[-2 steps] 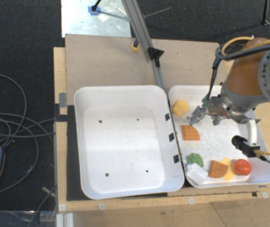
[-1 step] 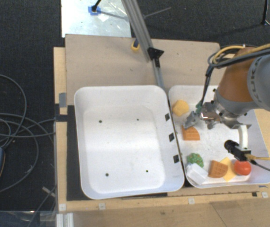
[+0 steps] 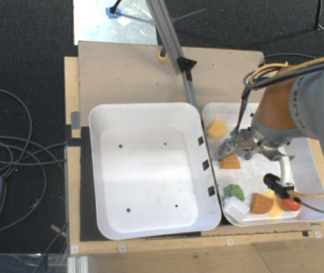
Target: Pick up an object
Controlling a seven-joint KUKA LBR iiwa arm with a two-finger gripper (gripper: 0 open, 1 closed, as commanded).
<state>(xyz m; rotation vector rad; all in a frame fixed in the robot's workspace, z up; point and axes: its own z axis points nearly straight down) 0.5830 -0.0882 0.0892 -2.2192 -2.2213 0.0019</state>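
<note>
My gripper [image 3: 225, 151] hangs low over the left part of the right bin [image 3: 315, 169], close to the wall between the two bins. An orange wedge [image 3: 229, 163] lies just below it, and a yellow-orange block [image 3: 216, 129] lies just above and left of it. I cannot tell whether the gripper touches either one. Along the bin's front edge lie a green piece [image 3: 234, 191], a white piece [image 3: 237, 210], an orange ridged wedge [image 3: 260, 203], a yellow piece [image 3: 275, 208] and a small red piece [image 3: 291, 205].
The left bin [image 3: 145, 169] stands beside the right one, their walls meeting at clips. A slanted grey pole [image 3: 170, 36] crosses the bench behind the bins. The arm's orange band [image 3: 273, 110] and grey body overhang the right bin's back right.
</note>
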